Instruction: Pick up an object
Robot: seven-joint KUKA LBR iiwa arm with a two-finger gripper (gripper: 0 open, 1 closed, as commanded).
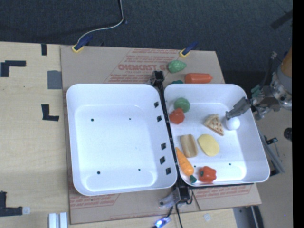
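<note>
white ball [232, 123] in right bin [247, 141]; hand [234, 113] just above it; finger state unclear

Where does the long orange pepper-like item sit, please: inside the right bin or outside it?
Outside. The orange pepper-like item lies on the cardboard beyond the right bin's far rim, beside a green item.
</note>
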